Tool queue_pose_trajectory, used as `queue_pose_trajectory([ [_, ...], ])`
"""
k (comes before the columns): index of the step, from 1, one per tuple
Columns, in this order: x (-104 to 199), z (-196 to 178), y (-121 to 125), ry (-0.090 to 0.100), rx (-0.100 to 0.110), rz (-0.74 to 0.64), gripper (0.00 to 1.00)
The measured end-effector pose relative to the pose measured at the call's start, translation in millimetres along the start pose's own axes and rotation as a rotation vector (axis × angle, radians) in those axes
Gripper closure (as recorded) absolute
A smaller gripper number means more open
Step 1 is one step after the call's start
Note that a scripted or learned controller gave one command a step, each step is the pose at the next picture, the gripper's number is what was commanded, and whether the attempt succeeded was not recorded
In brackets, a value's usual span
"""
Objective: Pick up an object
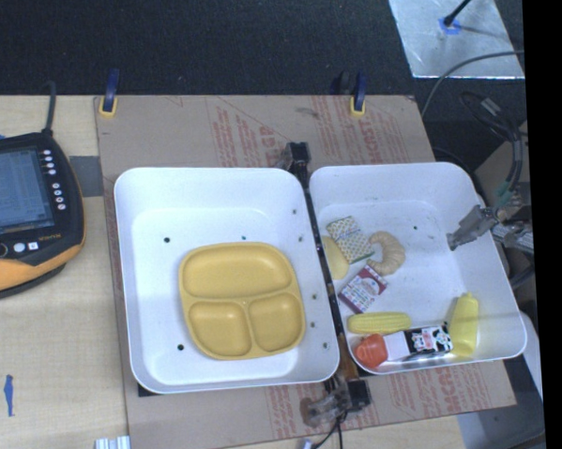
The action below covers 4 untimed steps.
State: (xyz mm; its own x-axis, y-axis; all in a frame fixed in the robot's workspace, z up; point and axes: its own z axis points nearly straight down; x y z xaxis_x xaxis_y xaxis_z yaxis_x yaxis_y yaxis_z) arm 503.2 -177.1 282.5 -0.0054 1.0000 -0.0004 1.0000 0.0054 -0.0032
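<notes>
You're looking down on a cardboard sheet (257,126) covering the bench, with two white bins sitting side by side on it. The left bin (143,273) is carrying a yellow divided tray (241,298), lying flat with its one long compartment toward the far side and two smaller ones toward you. The right bin (429,188) is holding the small stuff. Off to the far left, a teach pendant (22,214) is resting on the bench, screen glowing.

Your gripper (469,228) is coming in at the right bin's right rim, pointing left over the bin wall; it's too small and dark here to tell how far it's parted, and nothing is showing between its tips.

In the right bin, a yellow mustard bottle (465,324) is lying near the right corner, long axis running roughly front to back. A black-and-white carton (426,343) is lying beside it, then a yellow corn cob (378,323) lying crosswise, a red tomato (370,353), a croissant (388,251), and two snack packets (347,236) (362,290).
</notes>
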Motion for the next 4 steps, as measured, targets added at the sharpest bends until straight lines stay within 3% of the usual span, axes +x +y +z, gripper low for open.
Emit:
queue_pose_trajectory([
  [1,59.5,123.2,37.1,0.0,0.003,-0.003,0.0],
  [2,45.1,191.2,70.1,-0.001,0.002,-0.001,0.0],
  [3,43.5,178.4,71.9,-0.003,-0.002,-0.004,1.0],
  [4,129.9,89.9,58.9,0.001,-0.001,-0.002,1.0],
])
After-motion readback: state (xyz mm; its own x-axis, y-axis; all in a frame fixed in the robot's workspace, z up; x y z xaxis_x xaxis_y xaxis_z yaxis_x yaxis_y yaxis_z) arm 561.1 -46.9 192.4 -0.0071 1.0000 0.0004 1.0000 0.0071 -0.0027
